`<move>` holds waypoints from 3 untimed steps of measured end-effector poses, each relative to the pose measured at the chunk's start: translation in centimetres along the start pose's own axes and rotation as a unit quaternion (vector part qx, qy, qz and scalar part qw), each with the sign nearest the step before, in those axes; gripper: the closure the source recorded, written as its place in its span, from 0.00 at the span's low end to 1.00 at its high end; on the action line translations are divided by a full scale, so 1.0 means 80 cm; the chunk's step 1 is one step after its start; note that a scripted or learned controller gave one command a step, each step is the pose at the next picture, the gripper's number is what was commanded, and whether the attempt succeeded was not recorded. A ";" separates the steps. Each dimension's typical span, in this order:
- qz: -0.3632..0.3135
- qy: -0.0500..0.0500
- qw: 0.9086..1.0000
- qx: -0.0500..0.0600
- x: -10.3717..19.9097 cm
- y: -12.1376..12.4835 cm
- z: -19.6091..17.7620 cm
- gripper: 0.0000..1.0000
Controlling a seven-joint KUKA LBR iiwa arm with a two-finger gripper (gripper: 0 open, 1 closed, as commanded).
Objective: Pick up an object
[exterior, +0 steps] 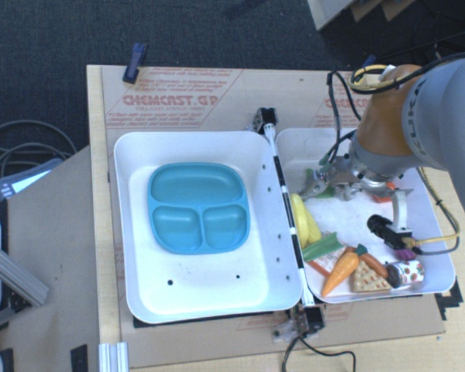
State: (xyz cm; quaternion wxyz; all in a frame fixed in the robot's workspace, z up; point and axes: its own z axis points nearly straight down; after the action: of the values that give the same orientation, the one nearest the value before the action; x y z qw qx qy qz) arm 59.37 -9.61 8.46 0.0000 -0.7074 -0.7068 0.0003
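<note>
Both bins are white: left bin (217, 285), right bin (298, 146). The plate (199, 206) is plain turquoise. Toys: yellow corn-like piece (304, 219), green strip (322, 246), orange carrot (339, 270) with a green top, tan wedge (368, 280) with a grid texture, small can (408, 271) white with red spots (print too small to read). The counter (170, 99) is tan with red lettering. Clip (134, 62) blue. Arm (442, 107) grey, band (384, 122) orange. Floor (62, 22) dark blue-grey carpet.

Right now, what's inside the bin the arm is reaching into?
Toy food along its near side: a yellow piece, a green piece, a carrot and a tan wedge. The arm covers the far part of the bin, so anything there is hidden.
</note>
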 end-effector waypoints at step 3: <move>0.000 -0.001 1.000 -0.001 -0.045 0.055 0.000 0.00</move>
State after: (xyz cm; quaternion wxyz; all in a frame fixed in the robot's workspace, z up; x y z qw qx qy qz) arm 63.76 -13.22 8.49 -0.0014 -0.7072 -0.7070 -0.0002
